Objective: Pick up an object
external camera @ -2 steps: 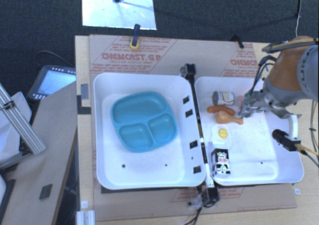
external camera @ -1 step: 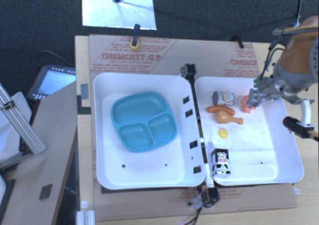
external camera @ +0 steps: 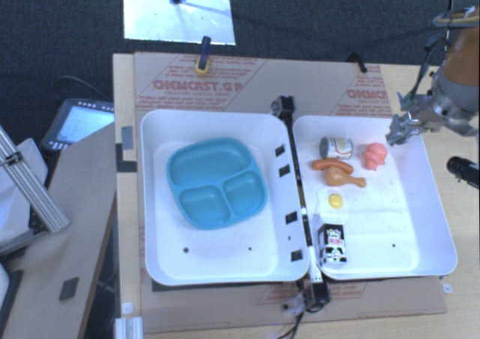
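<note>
In the right-hand bin (external camera: 420, 202), toward its far left part, a cluster of small toy foods: a pink lumpy piece (external camera: 375, 154) nearest the far right of the group, a small can (external camera: 337, 147) lying on its side just left of it, an orange carrot-like stick (external camera: 328, 164) touching a tan chicken drumstick (external camera: 343, 175) in front of the can. Nearer the camera, a fried egg (external camera: 334, 199) lying flat, apart from the drumstick. Nearer still, against the divider between the bins, a black-and-white cow-print carton (external camera: 334, 244).

Above the far right corner of that bin, the gripper (external camera: 398, 132), hanging off the grey arm (external camera: 457, 97) with its orange band; nothing seen between the fingers, and whether apart or together cannot be told. Close to the pink piece but not touching it.

In the left bin (external camera: 157, 142), a blue three-compartment plate (external camera: 217, 182), lying flat. Under both bins, a cardboard sheet (external camera: 247, 79) with red lettering on the bench. Off to the left, a tablet-like screen (external camera: 79, 126).
</note>
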